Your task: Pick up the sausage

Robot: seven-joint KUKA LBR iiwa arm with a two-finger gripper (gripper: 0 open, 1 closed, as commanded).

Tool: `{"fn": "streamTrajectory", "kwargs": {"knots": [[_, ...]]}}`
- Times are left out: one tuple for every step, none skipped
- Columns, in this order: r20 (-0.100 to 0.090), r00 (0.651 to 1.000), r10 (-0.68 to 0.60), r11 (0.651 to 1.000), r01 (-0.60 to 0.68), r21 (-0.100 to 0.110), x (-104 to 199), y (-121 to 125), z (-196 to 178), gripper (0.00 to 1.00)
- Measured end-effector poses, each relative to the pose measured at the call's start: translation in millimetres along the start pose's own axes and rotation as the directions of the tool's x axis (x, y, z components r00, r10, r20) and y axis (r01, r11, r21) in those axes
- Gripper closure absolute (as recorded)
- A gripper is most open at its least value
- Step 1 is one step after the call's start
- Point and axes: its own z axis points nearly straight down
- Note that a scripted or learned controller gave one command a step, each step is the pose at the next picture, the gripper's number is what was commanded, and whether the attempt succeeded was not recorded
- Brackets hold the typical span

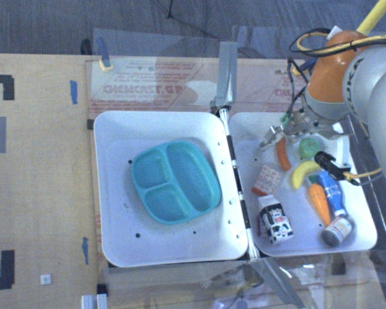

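Note:
The sausage (pixel 282 154) is a short reddish-orange link lying near the back of the right bin (pixel 246 132), pointing roughly front to back. My gripper (pixel 280 134) hangs just over the sausage's far end, below the orange wrist band. Its fingers (pixel 269 138) look spread open, and nothing sits between them. The sausage rests on the bin floor, apart from the fingers.
Close to the sausage in the right bin lie a checkered packet (pixel 266 179), a banana (pixel 303 172), a green piece (pixel 308 148), a carrot (pixel 319 203), a blue bottle (pixel 331 195) and a cow-print carton (pixel 275 221). The left bin (pixel 116 147) bears a blue divided plate (pixel 175 181).

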Motion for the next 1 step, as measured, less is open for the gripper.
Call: {"fn": "streamTrajectory", "kwargs": {"knots": [[0.006,1.0,-0.003,1.0,0.003,-0.007,0.0,2.7,-13.3,1.0]]}}
